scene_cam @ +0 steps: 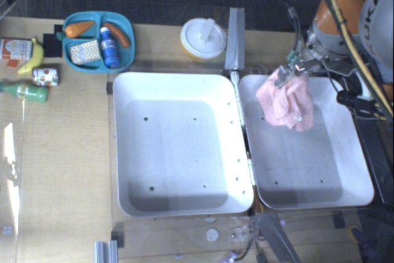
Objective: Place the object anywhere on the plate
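Note:
A crumpled pink cloth (pixel 286 103) hangs over the far left part of the right bin (pixel 320 157). Its upper corner is pinched between the fingers of my gripper (pixel 288 72), which reaches in from the upper right and is shut on it. The blue divided plate (pixel 123 24) sits on the bench at the far left, beyond the left bin (pixel 178 145). It holds an orange carrot-like piece, a blue bottle, a hot dog and a checked item.
A round yellow dish with a white lid (pixel 203 38) stands behind the gap between the bins, beside a metal post (pixel 233 40). At the bench's left edge lie a banana (pixel 32 57), a small can (pixel 45 76), a green bottle (pixel 24 92) and a carton (pixel 15 49).

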`<state>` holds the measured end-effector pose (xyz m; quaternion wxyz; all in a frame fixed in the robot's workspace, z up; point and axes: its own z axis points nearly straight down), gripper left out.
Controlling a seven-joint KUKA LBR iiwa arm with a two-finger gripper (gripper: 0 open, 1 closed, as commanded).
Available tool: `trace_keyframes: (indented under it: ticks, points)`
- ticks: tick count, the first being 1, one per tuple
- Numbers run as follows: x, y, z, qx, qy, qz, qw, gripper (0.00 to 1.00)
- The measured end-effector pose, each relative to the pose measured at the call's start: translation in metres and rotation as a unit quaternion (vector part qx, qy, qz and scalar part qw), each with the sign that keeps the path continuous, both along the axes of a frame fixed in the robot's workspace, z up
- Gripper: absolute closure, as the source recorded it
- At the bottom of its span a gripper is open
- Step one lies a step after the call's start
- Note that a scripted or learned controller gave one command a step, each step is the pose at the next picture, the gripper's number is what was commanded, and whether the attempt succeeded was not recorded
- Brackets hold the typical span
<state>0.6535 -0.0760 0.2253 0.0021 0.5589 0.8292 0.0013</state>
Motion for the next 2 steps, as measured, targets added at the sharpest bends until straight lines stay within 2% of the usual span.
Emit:
trace_keyframes:
  ticks: [1, 2]
  points:
    - [0.003, 0.046, -0.006, -0.0007, -0.001, 0.2, 0.9798, 1.0]
    - [0.007, 0.088, -0.002, -0.0013, -0.001, 0.391, 0.9203, 1.0]
